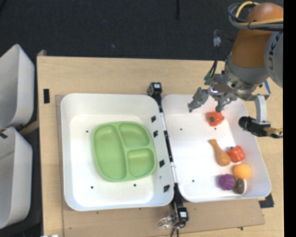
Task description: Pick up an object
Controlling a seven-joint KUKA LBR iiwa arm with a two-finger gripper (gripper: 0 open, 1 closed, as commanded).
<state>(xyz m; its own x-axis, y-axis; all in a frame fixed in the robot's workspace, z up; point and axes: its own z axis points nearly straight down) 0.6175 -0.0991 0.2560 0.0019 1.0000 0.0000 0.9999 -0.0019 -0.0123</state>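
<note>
Two shallow white bins sit side by side on a wooden bench; take the right bin [197,157] as the landmark. To its left lies the left bin [74,147], holding a green divided plate [123,149]. Above the right bin's far edge hangs the grey arm with its orange band [251,33], reaching in from the right. Its gripper [209,101] hovers with fingers spread apart and nothing between them. Just below the fingers, in the bin's far part, lies a small red toy [215,118], apart from the claw. Along the bin's right side, nearer me, lie a tan gourd-shaped toy [219,153], a red-orange piece [236,154], an orange ball [242,171], a purple piece [226,181] and a small brown one [240,185]. The step looks like the approach: next the claw likely must shift over the red toy, descend around it and close.
</note>
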